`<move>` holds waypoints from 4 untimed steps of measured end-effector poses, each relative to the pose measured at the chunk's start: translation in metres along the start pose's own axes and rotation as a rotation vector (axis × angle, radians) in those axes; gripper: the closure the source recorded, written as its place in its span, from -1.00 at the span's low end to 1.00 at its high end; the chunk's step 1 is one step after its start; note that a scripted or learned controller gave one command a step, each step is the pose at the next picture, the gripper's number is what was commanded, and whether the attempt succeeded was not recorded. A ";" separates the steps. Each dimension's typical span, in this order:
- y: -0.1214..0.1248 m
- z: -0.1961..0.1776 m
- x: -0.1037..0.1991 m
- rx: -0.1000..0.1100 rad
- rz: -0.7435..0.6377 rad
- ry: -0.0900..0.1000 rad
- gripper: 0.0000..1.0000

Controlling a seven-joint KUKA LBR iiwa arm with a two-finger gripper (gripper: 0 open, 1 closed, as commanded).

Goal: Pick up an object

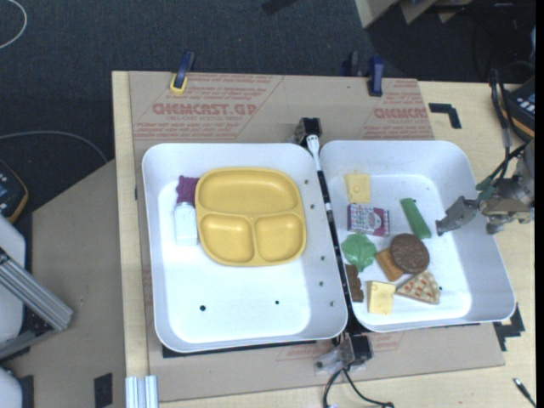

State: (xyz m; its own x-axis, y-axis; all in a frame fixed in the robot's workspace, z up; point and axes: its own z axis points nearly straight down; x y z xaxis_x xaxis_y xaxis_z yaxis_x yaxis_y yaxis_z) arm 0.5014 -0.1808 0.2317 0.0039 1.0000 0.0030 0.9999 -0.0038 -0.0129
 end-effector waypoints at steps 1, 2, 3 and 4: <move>0.003 -0.007 0.000 -0.013 -0.004 -0.004 -1.00; -0.003 0.038 0.002 -0.008 -0.003 0.000 -1.00; -0.010 0.083 0.004 -0.005 -0.003 0.001 -1.00; -0.014 0.138 0.009 -0.016 -0.004 0.004 -1.00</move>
